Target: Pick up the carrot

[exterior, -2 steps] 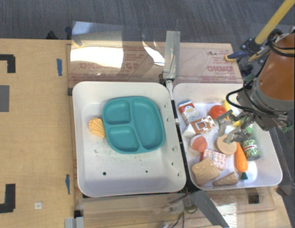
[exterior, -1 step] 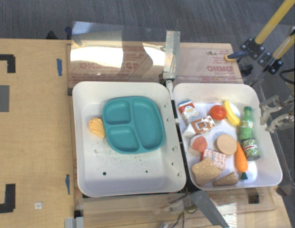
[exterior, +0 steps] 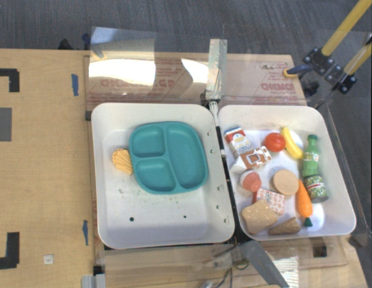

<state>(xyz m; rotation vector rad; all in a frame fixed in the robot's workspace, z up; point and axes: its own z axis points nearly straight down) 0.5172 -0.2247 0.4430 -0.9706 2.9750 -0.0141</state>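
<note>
Bench (exterior: pixel 36 161): flat brown cardboard-like top, matte, with black angular marks and short blue tape strips near its left part.

Left bin (exterior: pixel 108 221): shallow white plastic, rounded corners, a few dark specks on its floor.
- Shell-shaped item (exterior: pixel 122 160): tan, ribbed, fan outline; lies on the bin floor touching the left edge of the tray.
- Tray (exterior: pixel 168 156): teal, smooth, rounded rectangle with three compartments, set slightly askew in the bin's upper middle.

Right bin (exterior: pixel 339 161): same white plastic, beside the left bin, rims meeting along the centre line.
- Small carton (exterior: pixel 236 141): red and white, boxy, upper left of the bin.
- Brown-and-white packet (exterior: pixel 257 158): just below the carton.
- Round red-orange piece (exterior: pixel 252 182): glossy, left of centre.
- Pink speckled block (exterior: pixel 271 199): squarish, below it.
- Bread slice (exterior: pixel 260 217): tan, porous look, at the lower left.
- Brown wedge (exterior: pixel 286 226): against the lower rim, beside the bread.
- Tomato (exterior: pixel 274 141): red, round, shiny, upper middle.
- Tan disc (exterior: pixel 286 182): flat, smooth, centre.
- Banana (exterior: pixel 293 142): yellow, curved, right of the tomato.
- Carrot (exterior: pixel 303 201): orange, tapered cone with a small green tip pointing toward the lower rim; lies lengthwise in the lower right, between the tan disc and the bottle, touching or nearly touching both.
- Bottle (exterior: pixel 312 167): green, labelled, lying along the right side.

Jaws: state cannot be told
</note>
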